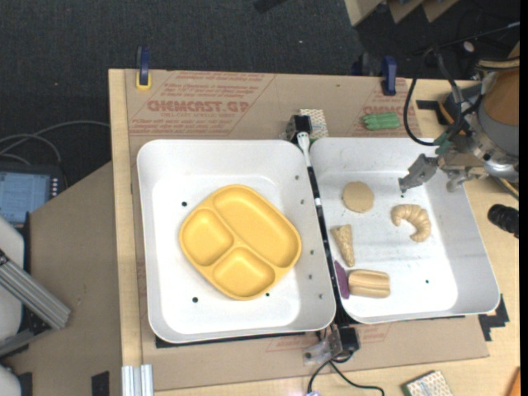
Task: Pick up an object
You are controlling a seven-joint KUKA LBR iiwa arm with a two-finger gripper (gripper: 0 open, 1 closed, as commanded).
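The right bin (462, 299) holds a round tan cookie (358, 196), a croissant (413, 220), a pale wedge-shaped piece (344, 243) and a bread roll (369, 283). My gripper (434, 176) hovers over the bin's upper right part, just above and to the right of the croissant. Its two fingers are spread apart, so it is open, and nothing lies between them. The left fingertip (410, 181) points toward the space between cookie and croissant.
The left bin (157, 246) carries a yellow three-compartment plate (238, 240). A purple sliver (340, 279) lies beside the bread roll at the bins' shared wall. A green item (381, 121) rests on the cardboard behind the right bin. Cables hang near the arm (501, 114).
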